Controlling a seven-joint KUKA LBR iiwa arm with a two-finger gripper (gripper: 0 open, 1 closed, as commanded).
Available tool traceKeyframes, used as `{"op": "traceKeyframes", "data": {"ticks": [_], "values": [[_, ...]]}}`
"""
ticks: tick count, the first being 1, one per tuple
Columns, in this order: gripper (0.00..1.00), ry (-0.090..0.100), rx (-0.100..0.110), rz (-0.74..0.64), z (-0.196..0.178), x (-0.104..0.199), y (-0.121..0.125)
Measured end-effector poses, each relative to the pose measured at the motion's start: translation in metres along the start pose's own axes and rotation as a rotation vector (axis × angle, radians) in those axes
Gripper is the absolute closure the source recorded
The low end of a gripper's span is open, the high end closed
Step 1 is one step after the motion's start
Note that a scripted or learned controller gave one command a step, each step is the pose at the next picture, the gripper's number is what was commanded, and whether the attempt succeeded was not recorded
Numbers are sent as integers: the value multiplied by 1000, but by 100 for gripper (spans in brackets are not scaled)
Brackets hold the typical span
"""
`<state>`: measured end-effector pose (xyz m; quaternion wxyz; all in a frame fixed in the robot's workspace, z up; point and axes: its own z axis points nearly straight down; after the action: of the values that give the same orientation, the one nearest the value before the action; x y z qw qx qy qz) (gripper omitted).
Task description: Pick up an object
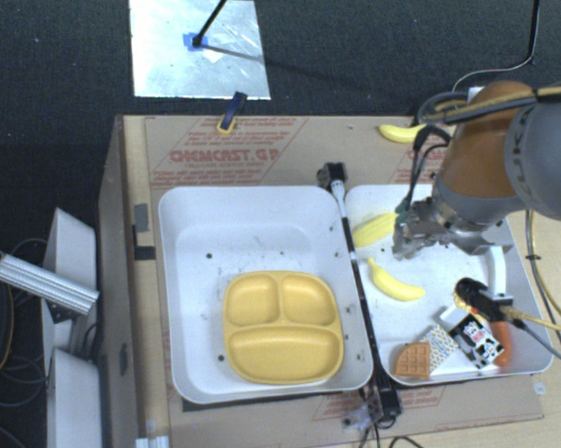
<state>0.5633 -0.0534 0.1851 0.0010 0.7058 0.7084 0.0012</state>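
Note:
My gripper (405, 242) hangs low over the upper left part of the right bin (533, 361), under the grey arm and its orange band. Just to its left lies a yellow corn cob (373, 229), close to or touching it. A small yellow banana (394, 283) lies a little below the gripper on the bin floor. Along the bin's front edge sit a brown waffle (415, 360), a white speckled piece (441, 344) and a black and white toy with orange parts (482, 335). Nothing shows between the gripper's tips.
The left bin (193, 221) holds a yellow divided plate (282, 325). Another banana (401, 132) lies on the bench behind the right bin. A black clamp (333, 176) sits at the top of the ridge between the bins. Cables run along the right side.

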Motion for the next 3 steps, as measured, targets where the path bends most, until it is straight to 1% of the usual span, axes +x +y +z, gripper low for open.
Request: {"op": "traceKeyframes", "data": {"ticks": [1, 2, 3], "values": [[0, 0, 1, 1, 0, 0, 0], [0, 0, 4, 3, 77, -31, 8], [0, 0, 3, 2, 101, -29, -14]]}}
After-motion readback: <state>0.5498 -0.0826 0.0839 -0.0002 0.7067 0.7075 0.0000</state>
